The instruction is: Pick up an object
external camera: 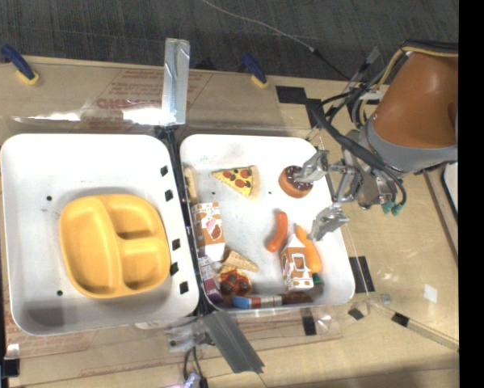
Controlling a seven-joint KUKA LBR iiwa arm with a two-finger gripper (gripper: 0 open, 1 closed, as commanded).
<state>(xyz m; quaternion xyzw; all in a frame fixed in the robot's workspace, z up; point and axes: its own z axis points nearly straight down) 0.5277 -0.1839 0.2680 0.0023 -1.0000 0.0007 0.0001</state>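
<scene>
Jaws hang spread apart, nothing between them, over the right edge of the right bin. One finger sits toward the bin's far right corner, the other lower along the same edge, so the opening runs roughly parallel to that edge.

Nearest pick candidates, going outward:
- Donut: just left of the upper finger, nearly touching it, near the far right corner. Round, so no axis to match.
- Carrot: just below the lower finger, long axis running toward the near edge.
- Sausage: left of the gap, mid-bin, axis tilted steeply, approx. in line with the finger spread. Jaws would prob. need a wrist turn to close across it.

Judgement: donut is closest; a short shift left, away from the wall, then down.

Farther off: pizza slice toward the far edge; yellow tray in the left bin.
</scene>
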